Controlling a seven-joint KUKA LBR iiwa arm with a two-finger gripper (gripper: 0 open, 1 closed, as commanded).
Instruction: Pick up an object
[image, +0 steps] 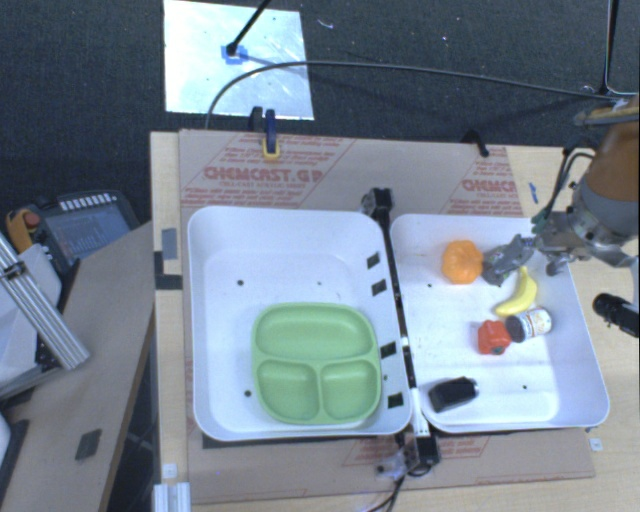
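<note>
In the right bin (575, 400) lie an orange (461, 261), a yellow banana (519, 294), a red object (493, 337) touching a small white bottle (531, 323), and a black block (452, 393) near the front edge. My gripper (503, 262) reaches in from the right and hangs low over this bin, just right of the orange and above the banana's upper end. Nothing can be seen held in it.
The left bin (215, 300) holds a green divided plate (316, 362) towards its front. A black clip strip (390, 300) runs along the seam between the bins. The grey arm (610, 200) stands over the right bin's far right corner.
</note>
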